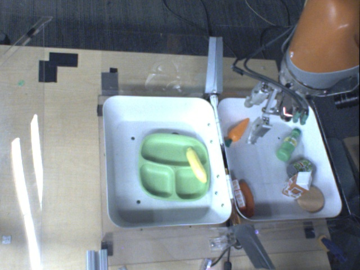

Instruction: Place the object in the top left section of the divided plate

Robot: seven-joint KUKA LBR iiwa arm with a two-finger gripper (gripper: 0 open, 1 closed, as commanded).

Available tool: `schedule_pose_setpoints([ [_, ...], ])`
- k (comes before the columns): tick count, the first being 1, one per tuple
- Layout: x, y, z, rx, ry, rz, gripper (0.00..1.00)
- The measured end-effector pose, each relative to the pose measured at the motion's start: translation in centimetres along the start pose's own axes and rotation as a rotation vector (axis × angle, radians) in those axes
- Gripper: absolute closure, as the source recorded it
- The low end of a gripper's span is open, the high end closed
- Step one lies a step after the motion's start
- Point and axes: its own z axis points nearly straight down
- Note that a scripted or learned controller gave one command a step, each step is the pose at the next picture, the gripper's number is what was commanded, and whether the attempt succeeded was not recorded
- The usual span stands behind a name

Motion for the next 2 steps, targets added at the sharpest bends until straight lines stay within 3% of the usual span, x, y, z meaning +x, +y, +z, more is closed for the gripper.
schedule_pose_setpoints([
  [1, -5.8, -1.2, 0.7, 0.000, 0.002, -0.051, 0.00],
  [2, -10.7, -4.3, 4.2, 0.001, 0.001, -0.113, 0.00],
])
